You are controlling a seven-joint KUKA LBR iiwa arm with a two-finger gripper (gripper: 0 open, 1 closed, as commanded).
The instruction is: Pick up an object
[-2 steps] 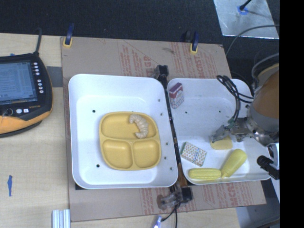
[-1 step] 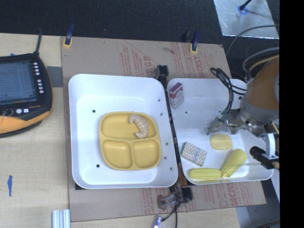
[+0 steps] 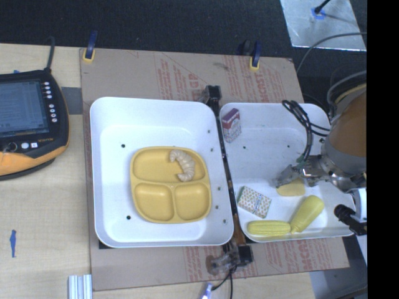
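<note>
Target looks like the small pale yellow piece (image 3: 290, 189) on the right bin's (image 3: 268, 120) floor near its right side, flat, rounded, smooth plastic look, toy food probably. Gripper (image 3: 292, 178) sits right at it, metal tips low, touching or just above the piece's upper edge; can't tell whether it is spread or pinched, and nothing visibly held. Arm comes in from the right, low over the bin wall, so a grasp attempt on this piece seems underway. Just beside it, lower right, a yellow-green corn-like cob (image 3: 307, 212) lying tilted; a second yellow cob (image 3: 269, 228) lies flat along the near wall, both ridged, glossy. Patterned flat packet (image 3: 254, 201) near the centre floor, small red-and-white carton (image 3: 231, 124) upright at the far left corner. Left bin (image 3: 106, 167) holds a yellow three-compartment plate (image 3: 171, 207), matte plastic, with a pale curled shrimp-like item (image 3: 184, 164) in its top compartment. Handheld pendant (image 3: 28, 120) on the bench far left.
</note>
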